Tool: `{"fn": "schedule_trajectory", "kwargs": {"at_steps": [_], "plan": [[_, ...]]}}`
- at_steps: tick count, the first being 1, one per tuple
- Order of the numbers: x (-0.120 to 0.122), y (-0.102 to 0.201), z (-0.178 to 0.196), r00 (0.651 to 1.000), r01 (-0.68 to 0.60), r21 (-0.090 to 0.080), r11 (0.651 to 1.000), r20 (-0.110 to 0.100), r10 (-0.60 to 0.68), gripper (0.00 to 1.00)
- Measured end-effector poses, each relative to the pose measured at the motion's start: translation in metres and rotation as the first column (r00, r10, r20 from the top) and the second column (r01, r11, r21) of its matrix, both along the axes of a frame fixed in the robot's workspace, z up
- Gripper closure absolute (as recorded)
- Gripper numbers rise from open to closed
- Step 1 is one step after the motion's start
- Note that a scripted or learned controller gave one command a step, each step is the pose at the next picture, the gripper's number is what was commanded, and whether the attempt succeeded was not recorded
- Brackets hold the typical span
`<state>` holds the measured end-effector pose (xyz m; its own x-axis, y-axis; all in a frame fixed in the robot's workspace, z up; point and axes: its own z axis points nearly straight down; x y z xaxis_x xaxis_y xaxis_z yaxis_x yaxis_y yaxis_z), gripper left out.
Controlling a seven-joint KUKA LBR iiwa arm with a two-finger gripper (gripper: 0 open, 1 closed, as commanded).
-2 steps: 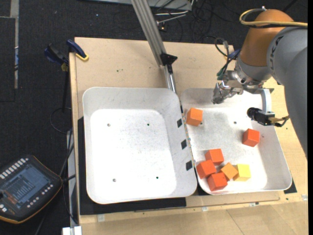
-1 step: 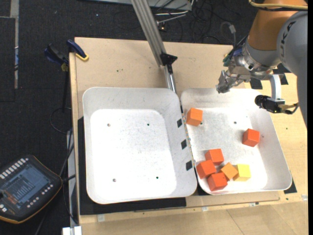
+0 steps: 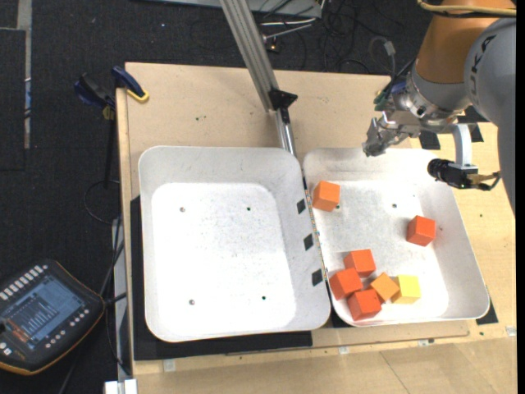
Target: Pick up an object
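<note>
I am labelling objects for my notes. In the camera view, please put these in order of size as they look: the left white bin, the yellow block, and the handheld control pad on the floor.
1. Left white bin, clearly the largest.
2. Control pad, which runs past the picture's edge, so its full size is unsure.
3. Yellow block, the smallest.

two white bins, six blocks: perhaps five orange, one yellow

Grey arm, orange band, dark metallic gripper.
</note>
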<state>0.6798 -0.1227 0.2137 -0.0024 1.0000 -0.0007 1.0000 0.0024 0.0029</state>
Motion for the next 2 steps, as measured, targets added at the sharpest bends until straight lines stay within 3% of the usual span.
{"fn": "schedule_trajectory", "kwargs": {"at_steps": [2], "plan": [[-0.051, 0.087, 0.005, 1.000, -0.005, 0.002, 1.000, -0.004, 0.005, 1.00]]}}
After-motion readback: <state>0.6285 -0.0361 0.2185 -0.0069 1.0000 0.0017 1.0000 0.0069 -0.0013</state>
